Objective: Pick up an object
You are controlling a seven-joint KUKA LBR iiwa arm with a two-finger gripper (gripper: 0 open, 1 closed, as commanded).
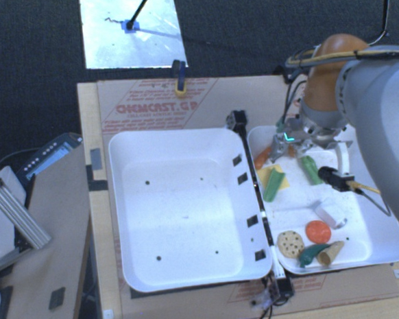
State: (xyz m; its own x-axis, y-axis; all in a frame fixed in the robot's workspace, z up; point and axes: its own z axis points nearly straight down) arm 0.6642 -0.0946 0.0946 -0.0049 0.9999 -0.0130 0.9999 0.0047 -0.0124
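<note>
My gripper (283, 144) hangs over the far left corner of the right bin (381, 241), with the grey arm and its orange band coming in from the right. Just left of it lies an orange carrot-like piece (261, 159). Below that, a yellow piece (274, 171) touches a green wedge (273, 184). A green cucumber (310, 170) lies just right of and below the gripper. Nothing shows as held.
Near the front of the right bin lie a pale pink-tipped piece (328, 215), an orange-red tomato (318, 231), a cookie (289, 243), a teal piece (309, 254) and a tan cone (333, 250). The left bin (120, 196) adjoins across a black-clipped divider (251, 186).
</note>
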